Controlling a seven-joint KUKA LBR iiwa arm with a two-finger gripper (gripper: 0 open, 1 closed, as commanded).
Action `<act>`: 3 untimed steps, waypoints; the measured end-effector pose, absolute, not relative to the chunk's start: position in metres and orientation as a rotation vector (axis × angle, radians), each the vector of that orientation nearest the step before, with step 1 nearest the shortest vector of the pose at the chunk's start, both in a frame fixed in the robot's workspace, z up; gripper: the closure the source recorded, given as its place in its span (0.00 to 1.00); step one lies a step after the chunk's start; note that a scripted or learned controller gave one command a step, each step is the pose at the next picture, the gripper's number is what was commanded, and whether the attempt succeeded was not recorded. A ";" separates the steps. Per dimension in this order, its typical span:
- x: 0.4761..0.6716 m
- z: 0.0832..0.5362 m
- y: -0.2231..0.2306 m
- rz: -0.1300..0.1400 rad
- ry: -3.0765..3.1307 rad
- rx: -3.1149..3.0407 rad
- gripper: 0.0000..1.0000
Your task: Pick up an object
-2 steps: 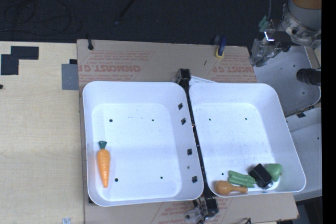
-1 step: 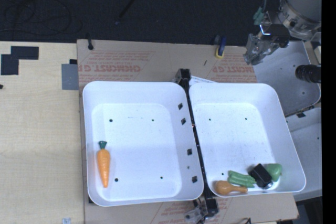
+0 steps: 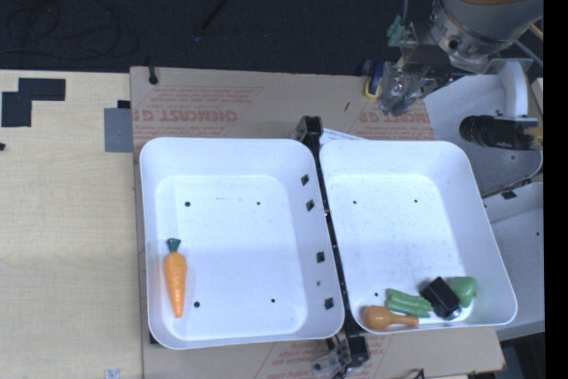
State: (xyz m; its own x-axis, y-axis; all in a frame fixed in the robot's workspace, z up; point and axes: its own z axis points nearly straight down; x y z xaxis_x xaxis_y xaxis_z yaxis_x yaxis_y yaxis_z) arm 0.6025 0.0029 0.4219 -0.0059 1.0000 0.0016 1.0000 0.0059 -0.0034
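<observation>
- Desk (image 3: 62, 217): pale wood-grain surface, with a brown cardboard sheet (image 3: 231, 106) under the two bins; printed lettering on the cardboard reads upside down.
- Left bin (image 3: 222, 157): shallow white moulded plastic, rounded corners, small dark holes in the floor. A toy carrot (image 3: 175, 278), smooth orange taper with a dark green top, lies near the front-left corner, tip toward the front.
- Right bin (image 3: 399, 157): same make, joined to the left one by a black clip strip (image 3: 321, 217).
- Front-right corner of the right bin holds a cluster, items touching: a tan pear-shaped gourd (image 3: 389, 318), a green ridged pod (image 3: 408, 303), a black blocky piece (image 3: 440, 296) lying over a rounded green item (image 3: 462, 288).
- End effector (image 3: 399, 91): metallic, hangs above the cardboard beyond the right bin's far rim, well apart from all objects. Cannot tell its state.
</observation>
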 end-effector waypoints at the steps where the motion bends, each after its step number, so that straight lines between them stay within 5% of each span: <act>1: 0.617 0.323 -0.040 0.013 -2.213 -2.221 1.00; 2: 0.580 0.312 -0.061 0.008 -2.216 -2.221 1.00; 3: 0.613 0.351 -0.003 -0.004 -2.229 -2.215 1.00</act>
